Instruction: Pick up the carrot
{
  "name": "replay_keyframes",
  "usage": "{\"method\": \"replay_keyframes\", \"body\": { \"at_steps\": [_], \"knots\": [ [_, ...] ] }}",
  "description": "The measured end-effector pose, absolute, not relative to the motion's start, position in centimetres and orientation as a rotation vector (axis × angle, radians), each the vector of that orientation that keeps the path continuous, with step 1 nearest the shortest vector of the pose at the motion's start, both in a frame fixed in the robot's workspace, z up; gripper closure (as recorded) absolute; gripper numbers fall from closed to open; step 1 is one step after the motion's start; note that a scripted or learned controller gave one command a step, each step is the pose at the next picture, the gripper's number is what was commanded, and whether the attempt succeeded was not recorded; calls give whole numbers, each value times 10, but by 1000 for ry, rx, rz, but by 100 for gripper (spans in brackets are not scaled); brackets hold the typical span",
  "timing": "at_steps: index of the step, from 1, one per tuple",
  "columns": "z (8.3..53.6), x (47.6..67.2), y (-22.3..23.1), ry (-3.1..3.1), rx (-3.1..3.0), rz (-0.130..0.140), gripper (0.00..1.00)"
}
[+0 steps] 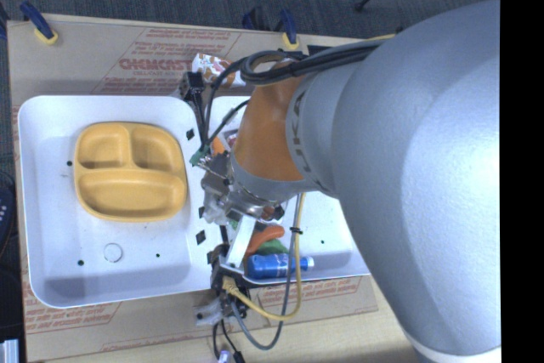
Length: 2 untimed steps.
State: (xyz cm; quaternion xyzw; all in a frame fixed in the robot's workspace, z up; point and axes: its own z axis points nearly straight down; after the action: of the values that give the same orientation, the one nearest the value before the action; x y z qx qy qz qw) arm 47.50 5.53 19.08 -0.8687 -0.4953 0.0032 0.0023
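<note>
Arm [408, 157] reached over right bin [336, 246] near carrot [270, 232]; tool state unclear. Cardboard-lined tabletop [153, 55], dark carpet.

Cardboard sheet [153, 55] under bins — red print, perhaps "CHEMCAST"; smaller lines unreadable.

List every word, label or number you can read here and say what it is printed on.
"CHEMCAST": red print on the cardboard sheet beneath the bins, seen upside down; my best reading.
Smaller red lines around it and along the cardboard's lower edge: too blurred.
Blue bottle: label unreadable.
</note>
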Motion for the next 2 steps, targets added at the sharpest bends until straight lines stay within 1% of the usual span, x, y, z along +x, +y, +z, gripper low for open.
{"method": "replay_keyframes", "body": {
  "at_steps": [1,2],
  "knots": [
    [299,518,-16,-1600,-2703,2,100],
    [191,475,-5,-1386,-2814,9,100]
  ]
}}
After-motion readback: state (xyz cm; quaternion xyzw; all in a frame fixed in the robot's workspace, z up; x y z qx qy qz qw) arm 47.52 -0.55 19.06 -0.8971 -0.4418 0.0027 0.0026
